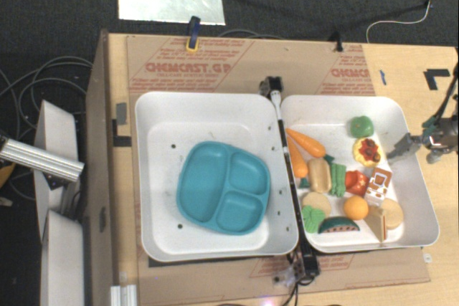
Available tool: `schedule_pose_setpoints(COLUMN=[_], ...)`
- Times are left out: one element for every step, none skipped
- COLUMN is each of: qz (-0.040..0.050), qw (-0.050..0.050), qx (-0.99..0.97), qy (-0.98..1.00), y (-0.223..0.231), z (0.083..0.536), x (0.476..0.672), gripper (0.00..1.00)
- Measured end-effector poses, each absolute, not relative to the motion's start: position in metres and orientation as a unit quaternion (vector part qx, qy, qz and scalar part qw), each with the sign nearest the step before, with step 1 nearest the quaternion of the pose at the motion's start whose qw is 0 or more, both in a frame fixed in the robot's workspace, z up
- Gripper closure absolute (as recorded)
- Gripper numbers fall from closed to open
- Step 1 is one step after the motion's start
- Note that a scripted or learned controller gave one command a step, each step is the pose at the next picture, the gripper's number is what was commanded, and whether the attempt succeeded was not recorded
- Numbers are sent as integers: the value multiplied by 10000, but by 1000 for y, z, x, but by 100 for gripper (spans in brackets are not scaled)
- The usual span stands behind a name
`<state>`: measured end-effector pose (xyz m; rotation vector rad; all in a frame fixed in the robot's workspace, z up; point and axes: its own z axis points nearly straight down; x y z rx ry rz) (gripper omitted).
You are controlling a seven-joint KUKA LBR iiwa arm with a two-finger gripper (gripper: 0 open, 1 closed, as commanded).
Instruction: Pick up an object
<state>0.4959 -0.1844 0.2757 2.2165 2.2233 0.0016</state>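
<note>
pincer: dark, at right edge of frame over right shallow white plastic bin, cannot tell its state, nothing seen held | step: approach, no pick yet | next: descend onto one toy | candidate: orange plastic carrot, right bin's upper left, long axis diagonal, thick end lower right
</note>
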Motion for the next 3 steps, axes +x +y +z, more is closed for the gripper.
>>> schedule_pose_setpoints(qz=[7,-3,18], qw=[26,-11,24], qx=[7043,7046,7048], qy=[7099,7096,7094], y=[-205,-191,-194], z=[216,77,86], x=[609,645,671], gripper=[0,0,0])
